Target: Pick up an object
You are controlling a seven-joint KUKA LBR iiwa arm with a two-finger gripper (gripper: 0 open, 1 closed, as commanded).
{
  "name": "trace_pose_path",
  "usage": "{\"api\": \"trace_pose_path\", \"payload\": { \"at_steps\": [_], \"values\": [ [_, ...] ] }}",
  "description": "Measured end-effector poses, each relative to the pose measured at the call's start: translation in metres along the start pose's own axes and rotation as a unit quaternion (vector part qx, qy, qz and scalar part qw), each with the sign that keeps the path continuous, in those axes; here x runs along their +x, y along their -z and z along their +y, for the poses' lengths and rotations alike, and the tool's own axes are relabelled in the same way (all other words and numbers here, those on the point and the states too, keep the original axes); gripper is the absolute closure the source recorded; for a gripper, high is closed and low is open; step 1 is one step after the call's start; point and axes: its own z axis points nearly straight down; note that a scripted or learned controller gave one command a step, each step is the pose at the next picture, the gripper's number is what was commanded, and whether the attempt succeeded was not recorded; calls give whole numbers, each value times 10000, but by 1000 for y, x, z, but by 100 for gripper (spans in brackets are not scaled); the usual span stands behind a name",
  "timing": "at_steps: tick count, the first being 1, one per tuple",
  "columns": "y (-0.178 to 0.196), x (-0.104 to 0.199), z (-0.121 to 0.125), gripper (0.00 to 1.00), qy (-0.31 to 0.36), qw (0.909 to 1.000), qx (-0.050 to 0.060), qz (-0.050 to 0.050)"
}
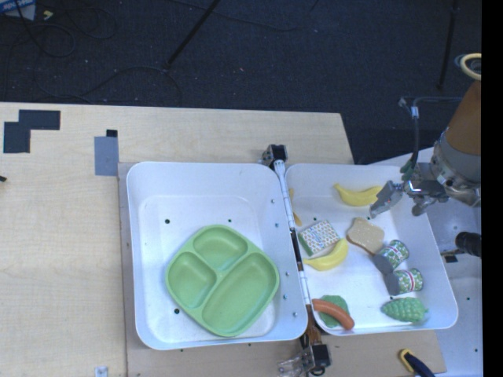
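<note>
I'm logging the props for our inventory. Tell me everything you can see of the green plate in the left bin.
The green plate is pale green, looks like matte plastic, and has rounded corners and three compartments: two small ones and one larger one. It lies flat, upright and turned at a slant on the floor of the left bin, toward its near right part. Nothing lies in its compartments and nothing else touches it.

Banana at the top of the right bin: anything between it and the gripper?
Nothing visible. The gripper sits just right of the banana in the right bin, with bare white floor in the gap. The nearest other thing, the bread slice, lies below that line, off to the side.
</note>
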Motion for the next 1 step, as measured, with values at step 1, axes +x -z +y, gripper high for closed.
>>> {"api": "trace_pose_path", "payload": {
  "at_steps": [1],
  "values": [
    [-140, -38, 5, 0, -2, 10000, -30, -9]
  ]
}}
